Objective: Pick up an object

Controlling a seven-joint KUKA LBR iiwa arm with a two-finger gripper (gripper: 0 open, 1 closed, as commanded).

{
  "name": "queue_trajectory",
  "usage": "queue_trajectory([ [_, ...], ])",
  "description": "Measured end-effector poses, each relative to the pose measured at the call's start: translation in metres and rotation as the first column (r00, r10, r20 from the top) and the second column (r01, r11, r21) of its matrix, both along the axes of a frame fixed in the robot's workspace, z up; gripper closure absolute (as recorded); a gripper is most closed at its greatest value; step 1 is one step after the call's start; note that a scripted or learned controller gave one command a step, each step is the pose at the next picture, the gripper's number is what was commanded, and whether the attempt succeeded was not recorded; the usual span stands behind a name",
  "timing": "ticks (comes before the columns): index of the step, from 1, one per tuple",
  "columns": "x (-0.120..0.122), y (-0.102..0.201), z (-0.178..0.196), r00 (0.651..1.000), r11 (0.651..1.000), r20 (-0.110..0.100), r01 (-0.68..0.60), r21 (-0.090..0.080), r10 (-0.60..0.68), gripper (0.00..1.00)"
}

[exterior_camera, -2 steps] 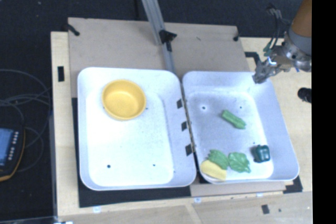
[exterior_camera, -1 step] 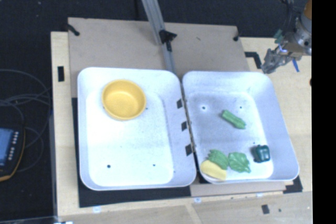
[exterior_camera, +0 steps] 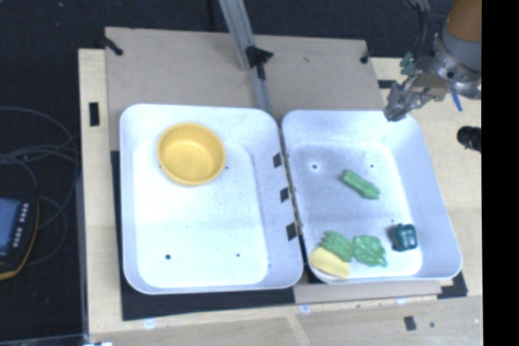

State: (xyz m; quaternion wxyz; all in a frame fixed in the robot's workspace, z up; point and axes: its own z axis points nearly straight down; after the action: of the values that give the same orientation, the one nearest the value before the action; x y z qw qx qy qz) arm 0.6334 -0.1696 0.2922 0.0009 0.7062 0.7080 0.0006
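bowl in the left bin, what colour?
Yellow. The bowl shows best in the camera view, near the back left of the left bin.

Grey arm with an orange band

The arm (exterior_camera: 462, 28) shows an orange band above a grey metal wrist ring, a blue mark on that ring, thin dark cables looped beside it, and a small grey metal end effector (exterior_camera: 397, 108) below.

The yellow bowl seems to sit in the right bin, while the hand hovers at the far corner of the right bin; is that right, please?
Not quite: the camera view shows the yellow bowl in the left bin, not the right. The rest holds: the hand hovers at the far corner of the right bin.
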Motion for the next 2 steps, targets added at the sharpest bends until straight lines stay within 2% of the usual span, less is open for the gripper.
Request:
queue_trajectory([
  [1, -0.02, 0.05, -0.015, 1.0, 1.0, -0.002, 0.0, 0.001, 0.0, 1.0],
  [2, -0.028, 0.096, -0.014, 1.0, 1.0, -0.001, -0.001, 0.001, 0.001, 1.0],
])
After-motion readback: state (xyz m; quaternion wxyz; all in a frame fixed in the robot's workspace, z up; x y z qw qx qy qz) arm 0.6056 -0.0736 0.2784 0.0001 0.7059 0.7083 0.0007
